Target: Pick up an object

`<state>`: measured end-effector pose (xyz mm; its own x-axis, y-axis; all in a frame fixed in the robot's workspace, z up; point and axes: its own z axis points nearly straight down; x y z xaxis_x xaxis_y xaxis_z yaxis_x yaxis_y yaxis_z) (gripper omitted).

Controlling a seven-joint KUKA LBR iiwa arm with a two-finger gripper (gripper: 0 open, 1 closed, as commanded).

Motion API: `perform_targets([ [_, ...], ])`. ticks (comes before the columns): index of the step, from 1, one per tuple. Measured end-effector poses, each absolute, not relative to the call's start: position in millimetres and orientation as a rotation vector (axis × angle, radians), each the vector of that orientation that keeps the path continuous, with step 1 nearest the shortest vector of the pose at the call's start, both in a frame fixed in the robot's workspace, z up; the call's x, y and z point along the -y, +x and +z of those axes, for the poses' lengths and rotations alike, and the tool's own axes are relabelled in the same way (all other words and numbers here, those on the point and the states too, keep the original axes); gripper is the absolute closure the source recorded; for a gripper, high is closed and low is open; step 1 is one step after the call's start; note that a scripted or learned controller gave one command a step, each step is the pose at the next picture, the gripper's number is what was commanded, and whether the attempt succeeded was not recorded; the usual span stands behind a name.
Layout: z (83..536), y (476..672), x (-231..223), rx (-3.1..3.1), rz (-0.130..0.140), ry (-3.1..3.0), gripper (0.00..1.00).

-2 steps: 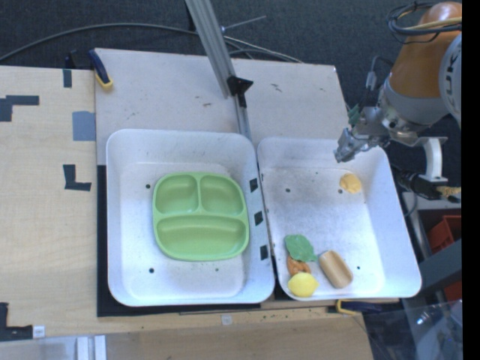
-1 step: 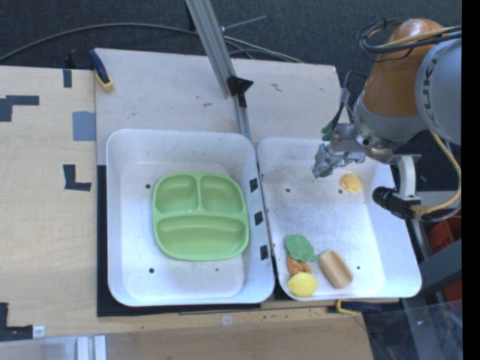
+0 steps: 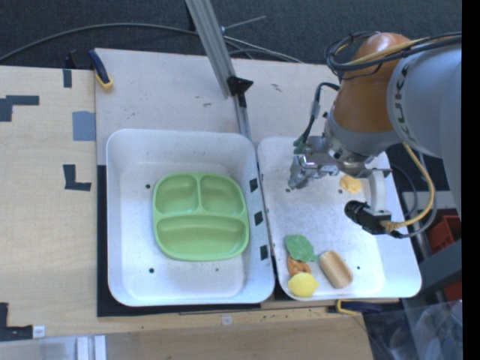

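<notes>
a robotics lab bench: left of the gripper (image 3: 300,177) lie two white bins (image 3: 120,201), taped marks (image 3: 75,177) on the plywood benchtop (image 3: 37,223) and a blue clamp (image 3: 100,69); behind it, a metal camera pole (image 3: 210,32) and loose cables (image 3: 90,30) on dark carpet.

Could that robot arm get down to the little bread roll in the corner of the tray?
Probably yes. The bread roll lies uncovered near the front of the right bin, and the gripper hangs over that same bin. The lemon lies close beside it, though.
</notes>
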<state>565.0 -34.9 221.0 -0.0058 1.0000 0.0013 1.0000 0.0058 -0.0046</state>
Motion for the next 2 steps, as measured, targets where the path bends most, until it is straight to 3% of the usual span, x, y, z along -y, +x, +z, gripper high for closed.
perform_targets([
  [2, 222.4, 535.3, -70.9, 2.227, 0.003, -2.211, 1.00],
])
